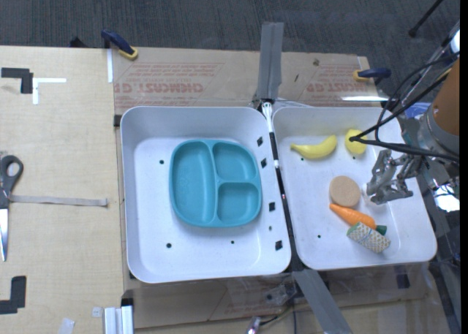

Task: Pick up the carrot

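Observation:
The orange carrot [352,215] lies in the right bin [316,246], slanting down to the right, between a tan round disc and a speckled block. My gripper [386,192] hangs at the bin's right side, a little above and to the right of the carrot, apart from it. Its metal fingers [379,179] point down and left with nothing between them that I can make out.
In the right bin also lie a banana [315,148], a yellow lemon [355,143], a tan disc [344,191] and a speckled block with a green end [368,237]. The left bin [146,252] holds a teal divided plate [216,182]. Scissors [7,179] lie far left on the bench.

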Tool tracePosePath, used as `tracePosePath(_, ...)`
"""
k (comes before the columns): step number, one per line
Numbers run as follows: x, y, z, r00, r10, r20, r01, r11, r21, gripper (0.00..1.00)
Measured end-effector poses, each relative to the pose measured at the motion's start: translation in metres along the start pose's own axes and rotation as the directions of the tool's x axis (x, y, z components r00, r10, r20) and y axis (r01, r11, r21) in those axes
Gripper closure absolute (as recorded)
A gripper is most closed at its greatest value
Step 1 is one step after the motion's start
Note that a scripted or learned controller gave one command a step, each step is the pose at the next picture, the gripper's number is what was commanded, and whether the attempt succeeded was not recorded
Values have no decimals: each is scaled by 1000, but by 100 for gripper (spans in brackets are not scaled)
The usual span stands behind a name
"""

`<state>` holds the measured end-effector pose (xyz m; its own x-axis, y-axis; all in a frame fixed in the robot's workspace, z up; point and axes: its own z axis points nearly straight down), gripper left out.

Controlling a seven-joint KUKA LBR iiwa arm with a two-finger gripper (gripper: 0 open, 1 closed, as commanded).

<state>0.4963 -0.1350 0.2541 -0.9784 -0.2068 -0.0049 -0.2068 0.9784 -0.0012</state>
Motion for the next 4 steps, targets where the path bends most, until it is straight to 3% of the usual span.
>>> tracePosePath(1,0,0,0,1000,0,0,0,1000,0,0)
tracePosePath(2,-9,11,116,996,87,-3,-87,996,-1,0)
tracePosePath(3,-21,6,162,990,139,-2,-139,990,-1,0)
tracePosePath(4,-24,6,152,991,136,3,-136,991,0,100)
